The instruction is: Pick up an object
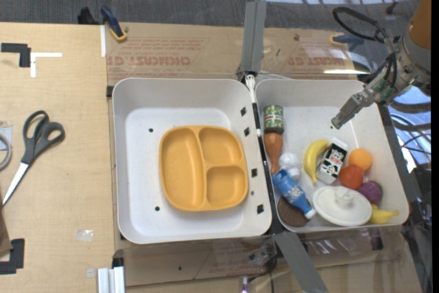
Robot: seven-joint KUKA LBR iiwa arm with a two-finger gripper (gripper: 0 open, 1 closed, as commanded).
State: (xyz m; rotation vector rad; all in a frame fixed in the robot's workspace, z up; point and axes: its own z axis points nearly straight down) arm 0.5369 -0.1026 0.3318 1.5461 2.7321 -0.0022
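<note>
Bench [62,216]: I see scissors [31,144] by its left edge.
Left bin [130,216]: yellow divided plate [204,167] at centre.
Right bin [312,101]: banana [314,156], oranges [355,168], bottle [293,193] toward near edge.
Gripper [341,119]: above far-right corner; grip, I cannot tell.

Single fixed overhead camera, angled down at a slant; both white bins [123,168] in full view, arm [411,58] entering from frame right.
</note>
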